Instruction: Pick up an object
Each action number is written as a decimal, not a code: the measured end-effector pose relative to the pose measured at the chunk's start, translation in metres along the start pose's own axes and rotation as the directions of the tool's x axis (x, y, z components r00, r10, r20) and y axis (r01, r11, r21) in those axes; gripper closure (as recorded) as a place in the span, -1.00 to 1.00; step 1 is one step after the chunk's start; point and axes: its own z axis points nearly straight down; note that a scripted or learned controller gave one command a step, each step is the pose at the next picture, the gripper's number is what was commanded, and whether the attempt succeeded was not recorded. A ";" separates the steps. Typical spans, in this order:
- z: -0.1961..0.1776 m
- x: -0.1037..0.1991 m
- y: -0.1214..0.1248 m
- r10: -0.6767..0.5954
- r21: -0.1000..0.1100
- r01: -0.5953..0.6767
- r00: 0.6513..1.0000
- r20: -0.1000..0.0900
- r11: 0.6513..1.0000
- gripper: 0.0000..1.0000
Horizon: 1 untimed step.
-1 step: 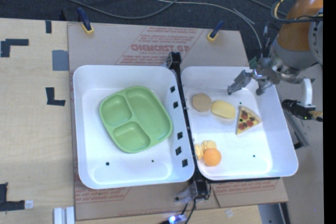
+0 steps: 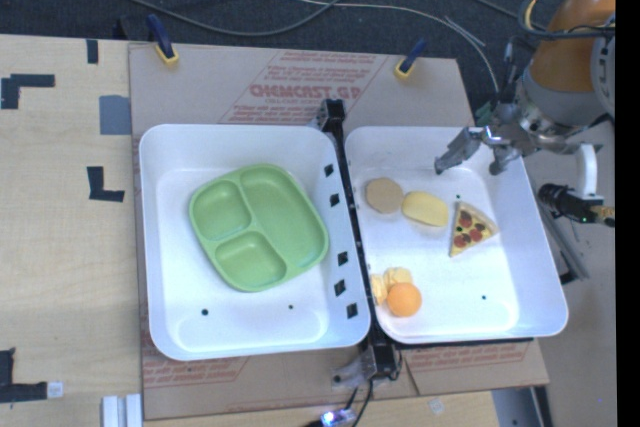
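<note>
While the arm [image 2: 575, 45] is cropped, the end effector [image 2: 475, 155] hangs released, grasping nothing.

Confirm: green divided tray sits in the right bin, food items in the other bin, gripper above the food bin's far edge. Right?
Not quite. The camera view shows the green divided tray in the left bin; the food items, such as the pizza slice, lie in the right bin. The gripper is above that bin's far edge.
</note>
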 end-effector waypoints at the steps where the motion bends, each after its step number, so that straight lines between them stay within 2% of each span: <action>1: 0.043 -0.002 -0.002 0.000 0.002 0.000 1.000 0.001 1.000 -1.00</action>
